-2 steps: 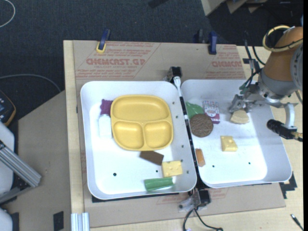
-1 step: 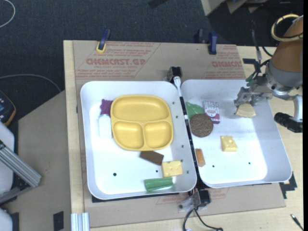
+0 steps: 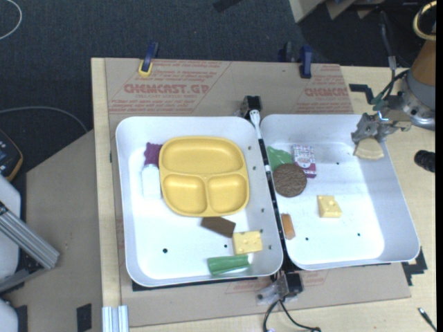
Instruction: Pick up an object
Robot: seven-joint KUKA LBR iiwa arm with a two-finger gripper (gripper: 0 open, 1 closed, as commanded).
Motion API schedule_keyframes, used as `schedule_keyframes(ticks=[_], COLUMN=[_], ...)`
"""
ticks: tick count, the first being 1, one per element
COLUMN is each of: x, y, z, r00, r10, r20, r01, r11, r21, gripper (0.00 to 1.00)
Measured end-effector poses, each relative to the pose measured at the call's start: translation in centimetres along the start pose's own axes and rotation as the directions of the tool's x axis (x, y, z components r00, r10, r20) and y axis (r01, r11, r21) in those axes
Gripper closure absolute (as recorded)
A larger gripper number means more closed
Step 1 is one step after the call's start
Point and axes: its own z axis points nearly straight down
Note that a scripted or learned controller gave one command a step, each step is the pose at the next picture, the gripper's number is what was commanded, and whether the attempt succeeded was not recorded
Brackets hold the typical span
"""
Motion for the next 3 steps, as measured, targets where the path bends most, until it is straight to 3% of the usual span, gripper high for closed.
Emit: schedule_keyframes(ticks=[1, 3], x=[-0.1, 12.0], y=[0.1, -3.3], z=[-2.8, -3.8], r00=[1.0, 1.0], r10=[-0.001, -0.008], r20=[-0.001, -0.007], r01=[0.001, 0.008], r11=[1.0, 1.0], r21=[0.003, 0.011], gripper=[1.0, 1.0])
